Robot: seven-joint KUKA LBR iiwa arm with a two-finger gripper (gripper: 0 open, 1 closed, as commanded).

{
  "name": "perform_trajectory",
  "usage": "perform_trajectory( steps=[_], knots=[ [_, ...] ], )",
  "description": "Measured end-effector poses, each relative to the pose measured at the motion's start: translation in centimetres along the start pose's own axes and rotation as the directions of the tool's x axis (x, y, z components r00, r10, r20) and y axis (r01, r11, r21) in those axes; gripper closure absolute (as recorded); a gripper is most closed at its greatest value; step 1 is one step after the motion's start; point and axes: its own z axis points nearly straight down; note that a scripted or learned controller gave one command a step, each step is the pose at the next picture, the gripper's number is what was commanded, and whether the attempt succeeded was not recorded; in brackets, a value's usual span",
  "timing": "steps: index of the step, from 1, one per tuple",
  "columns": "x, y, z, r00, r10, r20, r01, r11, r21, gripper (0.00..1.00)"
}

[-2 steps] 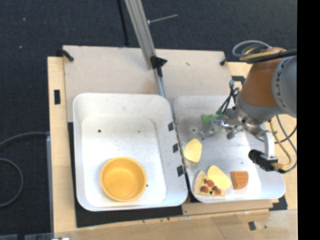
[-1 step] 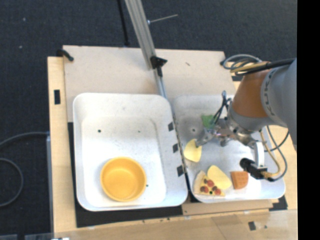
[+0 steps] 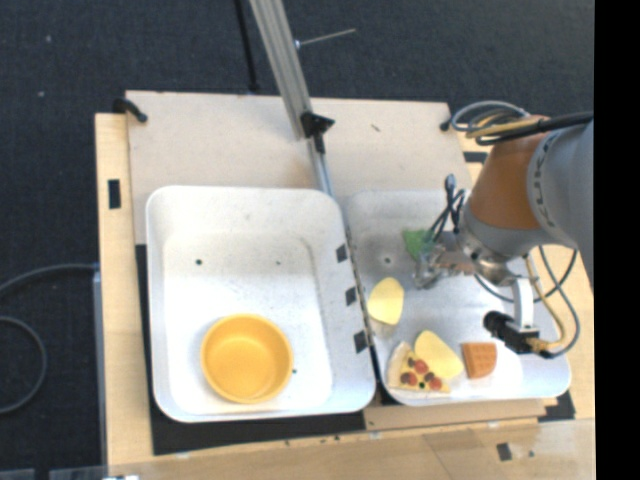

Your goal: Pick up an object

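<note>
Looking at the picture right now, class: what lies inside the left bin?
Inside the left bin sits one yellow bowl, near the front corner, upright. The bowl's inside looks bare. Whatever is under the bowl is covered and cannot be seen.

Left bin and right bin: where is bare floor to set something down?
Left bin: bare everywhere but its near corner, where the yellow bowl sits. Right bin: crowded near, with pale yellow piece, pizza slice, orange block; the gripper hangs by a green object.

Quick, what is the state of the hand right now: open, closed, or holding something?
Hand: cannot be told. It is low in the right bin, beside the green object.
</note>
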Motion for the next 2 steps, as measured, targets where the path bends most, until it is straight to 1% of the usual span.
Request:
perform_trajectory(
  steps=[1, 2],
  knots=[
    [0.1, -0.3, -4.2, 1.000, -0.003, 0.000, 0.003, 1.000, 0.001, 1.00],
    [-0.5, -0.1, -10.1, 1.000, -0.011, 0.001, 0.011, 1.000, 0.000, 1.00]
  ],
)
